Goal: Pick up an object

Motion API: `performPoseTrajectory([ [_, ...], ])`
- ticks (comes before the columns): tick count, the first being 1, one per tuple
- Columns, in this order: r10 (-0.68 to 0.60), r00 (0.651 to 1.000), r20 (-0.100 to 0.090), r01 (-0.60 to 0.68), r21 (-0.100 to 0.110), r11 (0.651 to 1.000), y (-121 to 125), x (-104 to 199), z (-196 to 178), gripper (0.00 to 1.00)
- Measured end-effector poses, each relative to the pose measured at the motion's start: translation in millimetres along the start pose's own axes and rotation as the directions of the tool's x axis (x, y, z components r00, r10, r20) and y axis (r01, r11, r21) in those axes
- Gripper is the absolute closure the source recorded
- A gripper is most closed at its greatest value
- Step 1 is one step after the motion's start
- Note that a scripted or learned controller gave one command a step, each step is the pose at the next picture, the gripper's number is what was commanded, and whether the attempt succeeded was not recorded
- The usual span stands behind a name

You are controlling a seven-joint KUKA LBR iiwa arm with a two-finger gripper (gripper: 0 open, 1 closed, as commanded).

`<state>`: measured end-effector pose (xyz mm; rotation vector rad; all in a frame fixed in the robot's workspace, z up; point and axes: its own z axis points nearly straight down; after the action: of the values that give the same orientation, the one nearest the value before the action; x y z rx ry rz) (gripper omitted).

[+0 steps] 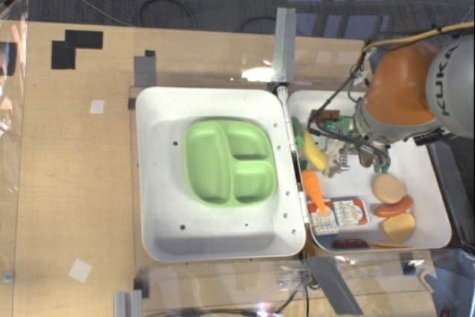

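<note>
Grey arm (449, 85), orange band, black KUKA lettering, dark cables, metal tool (349, 159)

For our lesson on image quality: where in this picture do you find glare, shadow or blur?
Camera view: bright glare sits on the bench above the left bin; the green plate shows a soft shadow in its compartments; the gripper and nearby cables look slightly blurred; the banana stays fairly sharp.

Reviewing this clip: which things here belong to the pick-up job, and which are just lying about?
In play, in the right white bin:
two-finger gripper
yellow toy banana
orange toy carrot
tan egg-shaped piece
red sausage

Lying about:
green divided plastic plate in the left white bin
</note>
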<state>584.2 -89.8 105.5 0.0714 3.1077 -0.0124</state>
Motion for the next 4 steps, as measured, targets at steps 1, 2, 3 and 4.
performPoseTrajectory([
  [1, -0.190, 0.982, -0.009, 0.190, -0.009, 0.982, 7.8, -58.8, -167.3, 1.00],
  [2, -0.315, 0.949, -0.020, 0.315, -0.010, 0.949, -105.7, -36.1, -158.4, 1.00],
  [3, -0.556, 0.831, -0.012, 0.556, -0.017, 0.831, -111.3, -97.9, -165.7, 1.00],
  [4, -0.680, 0.733, -0.010, 0.680, -0.020, 0.733, -111.1, -98.0, -171.0, 1.00],
])
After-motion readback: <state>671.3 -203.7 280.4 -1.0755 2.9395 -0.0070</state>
